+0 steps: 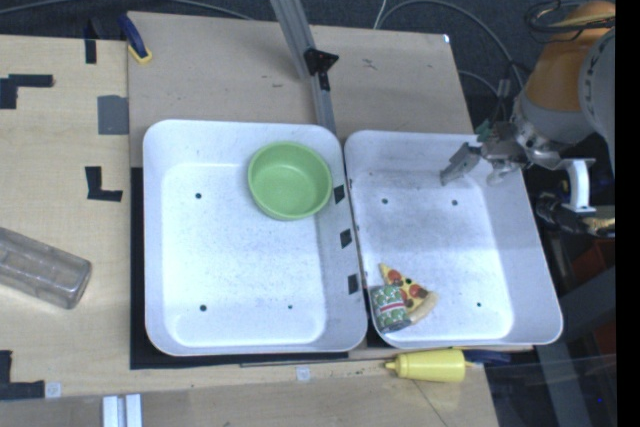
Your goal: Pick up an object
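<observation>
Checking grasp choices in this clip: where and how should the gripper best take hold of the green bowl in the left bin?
Probably by the rim, from straight above. The green bowl sits upright and open in the left bin, so one finger could go inside and one outside its thin wall. The rim section facing the bin's middle looks safest, since the far side lies near the bin's wall. The gripper hovers over the right bin.

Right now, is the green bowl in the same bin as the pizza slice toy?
No, the green bowl sits in the left bin, while the pizza slice toy lies in the right bin.
</observation>
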